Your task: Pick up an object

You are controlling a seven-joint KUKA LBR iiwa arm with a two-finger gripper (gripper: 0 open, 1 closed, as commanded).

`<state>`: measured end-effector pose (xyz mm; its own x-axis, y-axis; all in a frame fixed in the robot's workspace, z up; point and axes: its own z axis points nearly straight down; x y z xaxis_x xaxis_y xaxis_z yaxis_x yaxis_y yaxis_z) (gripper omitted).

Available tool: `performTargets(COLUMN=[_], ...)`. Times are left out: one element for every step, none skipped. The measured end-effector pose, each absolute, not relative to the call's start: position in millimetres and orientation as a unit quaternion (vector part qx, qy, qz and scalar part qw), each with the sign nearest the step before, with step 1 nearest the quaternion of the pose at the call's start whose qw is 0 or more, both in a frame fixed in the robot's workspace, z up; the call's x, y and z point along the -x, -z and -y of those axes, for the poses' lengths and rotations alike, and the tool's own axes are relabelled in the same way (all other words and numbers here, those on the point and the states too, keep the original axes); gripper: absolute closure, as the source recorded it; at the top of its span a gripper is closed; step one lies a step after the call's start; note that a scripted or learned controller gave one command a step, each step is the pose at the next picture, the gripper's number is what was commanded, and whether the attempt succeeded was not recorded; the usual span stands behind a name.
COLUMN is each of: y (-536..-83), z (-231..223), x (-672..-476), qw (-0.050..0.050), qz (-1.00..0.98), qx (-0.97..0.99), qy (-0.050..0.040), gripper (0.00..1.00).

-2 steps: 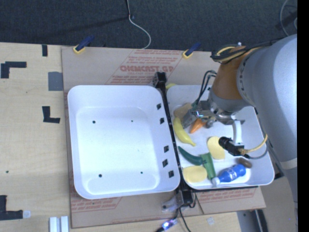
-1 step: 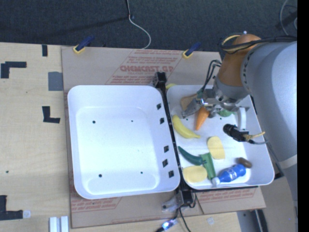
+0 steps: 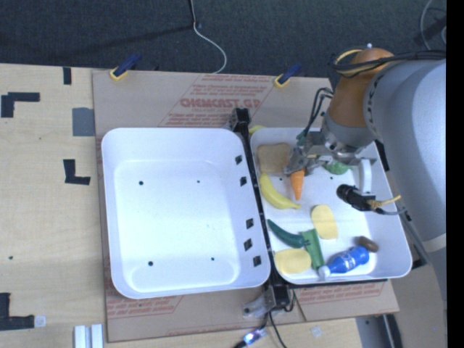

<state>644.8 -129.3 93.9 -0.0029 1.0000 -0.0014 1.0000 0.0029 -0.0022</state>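
— What is lying under the bins?
— A cardboard sheet [image 3: 210,104] is covering the wooden bench [image 3: 43,216], clamps gripping its far edge.
— And beyond?
— Dark carpet [image 3: 94,20] is stretching behind.

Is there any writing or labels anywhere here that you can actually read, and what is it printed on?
"CHEMCAST GP": red print, seen reversed, repeated on the brown sheet under the bins; only the line near its top edge is fairly legible, and I am not sure of it.
More red print on that sheet's lower edge: too small to read.
Blue bottle in the right bin: label unreadable.
Black marks on the wooden bench: shapes, not letters.
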Motion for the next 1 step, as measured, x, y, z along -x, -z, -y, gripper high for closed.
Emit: performTargets(y=[-191.1], z=[35.4], x=[-671.2], qw=[-0.003], qz=[0.711], qx=[0.703], qy=[0.0038], gripper=[1.00])
